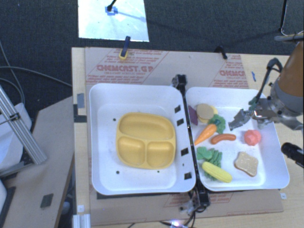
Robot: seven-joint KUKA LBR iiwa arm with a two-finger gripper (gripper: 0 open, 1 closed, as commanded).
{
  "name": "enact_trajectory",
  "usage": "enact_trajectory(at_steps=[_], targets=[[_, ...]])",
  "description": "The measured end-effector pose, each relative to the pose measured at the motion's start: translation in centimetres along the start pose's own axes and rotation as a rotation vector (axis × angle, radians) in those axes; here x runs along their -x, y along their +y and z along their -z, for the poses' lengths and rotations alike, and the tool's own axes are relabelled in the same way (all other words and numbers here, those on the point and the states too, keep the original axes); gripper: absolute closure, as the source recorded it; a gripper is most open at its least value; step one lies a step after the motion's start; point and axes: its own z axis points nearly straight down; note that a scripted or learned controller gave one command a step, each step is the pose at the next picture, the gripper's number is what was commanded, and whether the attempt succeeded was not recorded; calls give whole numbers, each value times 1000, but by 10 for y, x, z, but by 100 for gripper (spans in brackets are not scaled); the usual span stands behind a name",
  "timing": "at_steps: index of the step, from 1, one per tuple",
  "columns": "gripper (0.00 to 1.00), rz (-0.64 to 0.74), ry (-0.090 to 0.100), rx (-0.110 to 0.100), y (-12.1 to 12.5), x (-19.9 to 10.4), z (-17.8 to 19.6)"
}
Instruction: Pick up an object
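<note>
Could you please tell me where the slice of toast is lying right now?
The slice of toast lies in the right bin, near its front right corner, below the pink piece and right of the corn cob.

The table (78, 70) is topped by a brown sheet printed with red lettering (142, 63). Directly on it sit two shallow white bins side by side, touching: the left bin (102, 127) and the right bin (270, 167).
</note>
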Motion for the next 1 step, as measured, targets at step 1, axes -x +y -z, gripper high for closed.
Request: enact_trajectory(at_steps=[1], targets=[[0, 8, 2, -1, 64, -59, -89]])
